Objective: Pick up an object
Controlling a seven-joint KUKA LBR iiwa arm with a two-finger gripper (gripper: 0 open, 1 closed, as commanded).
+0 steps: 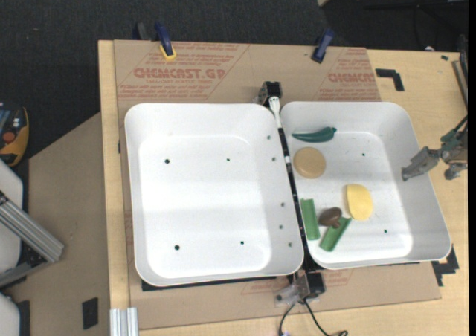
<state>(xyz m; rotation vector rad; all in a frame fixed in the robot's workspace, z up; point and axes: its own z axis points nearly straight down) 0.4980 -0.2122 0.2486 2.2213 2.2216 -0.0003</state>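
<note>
Well left of gripper lies yellow object (right bin).

Right bin holds a yellow object, tan disc and green pieces.

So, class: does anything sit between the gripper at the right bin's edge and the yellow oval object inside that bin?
Nothing visible does. The gripper is at the right white bin's rim; bare bin floor separates it from the yellow oval object.
</note>
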